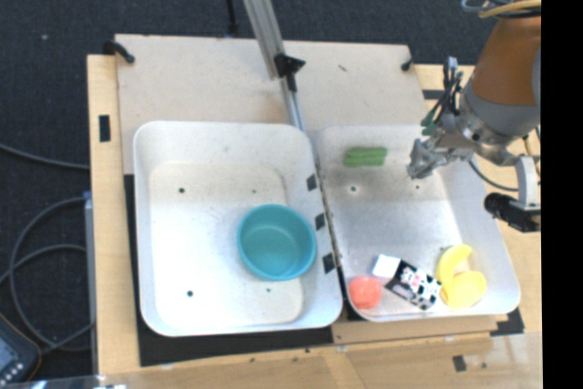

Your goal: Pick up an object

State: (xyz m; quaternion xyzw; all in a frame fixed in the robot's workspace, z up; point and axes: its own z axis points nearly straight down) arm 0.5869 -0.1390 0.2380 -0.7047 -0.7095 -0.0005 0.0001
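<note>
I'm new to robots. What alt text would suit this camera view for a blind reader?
A grey-and-orange robot arm's gripper hovers over the right bin, near a green block. A yellow toy, orange ball and black-and-white box lie along its front edge; the left bin holds a teal bowl.

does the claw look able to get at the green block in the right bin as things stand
Probably yes. The claw hangs over the right bin, beside the green block, with bare bin floor between them and the other items far off.
</note>
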